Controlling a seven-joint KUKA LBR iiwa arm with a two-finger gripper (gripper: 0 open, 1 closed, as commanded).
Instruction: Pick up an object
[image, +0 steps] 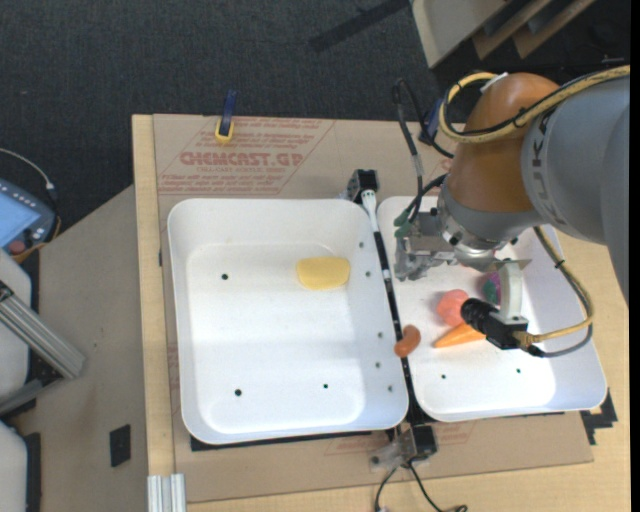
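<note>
White plastic makes up both shallow bins, set side by side on a cardboard-covered bench (250, 150). Left bin (200, 300) holds one thing — a pale yellow, rounded object (323, 273) lying near the middle of its far half, well apart from the walls. Right bin (560, 380) holds the rest: a pink rounded object (451, 303), an orange cone-shaped piece (456, 337) just in front of it, and a small green and purple item (492, 287) beside them, partly hidden by the arm. A small orange-red piece (407, 343) sits at the divide between the two bins. The grey arm (560, 150) reaches in over the right bin, and its pincer (415, 255) hangs low at that bin's far left corner; whether it is open or clenched I cannot tell.
</note>
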